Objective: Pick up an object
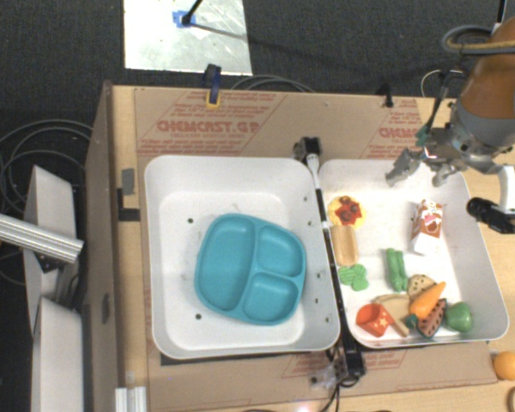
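Poised above the far edge of the right bin, toward its far-right corner: the gripper, fingers splayed wide with nothing between them, so no object held yet. Hanging high there, apparently to keep clear of the toys while a target is chosen.

Scattered across the right bin, all the candidates for picking. Standing nearest the gripper, by the right wall: a small milk carton, well apart from the rest, hence probably the easiest grab. Against the left wall: a pizza slice, with a hot dog just nearside of it and a green leafy piece below that. Mid-bin: a green pepper strip. Crowded into the near-right corner: a red cup-like piece, a carrot, a cookie and a green round fruit, touching or overlapping, so likely awkward for two fingers to separate.

In the left bin, lying flat at its middle: a blue divided plate, too broad and low for an easy pinch.

Off the bins, at the bench's near-right corner: an orange ball.
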